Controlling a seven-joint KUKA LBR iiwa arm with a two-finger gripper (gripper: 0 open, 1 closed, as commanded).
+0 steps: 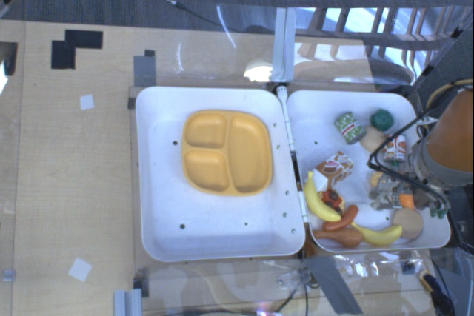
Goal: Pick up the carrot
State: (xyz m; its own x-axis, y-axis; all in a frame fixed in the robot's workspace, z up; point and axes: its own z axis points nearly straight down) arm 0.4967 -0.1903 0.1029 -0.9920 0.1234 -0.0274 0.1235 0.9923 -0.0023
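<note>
A small orange piece that looks like the carrot (406,199) lies at the right side of the right bin (318,111). It is partly hidden by the gripper (386,195). The gripper is low in that bin, just left of the orange piece and touching or nearly touching it. The grey arm with its orange band (452,144) reaches in from the right edge. Cables and the wrist cover the gripper's tip.
The right bin also holds two bananas (320,203) (381,234), reddish sausage-like pieces (343,237), a beige round item (407,222), a snack pack (338,166), a green-white can (349,126) and a dark green item (381,118). A yellow divided plate (226,152) sits in the left bin (159,233).
</note>
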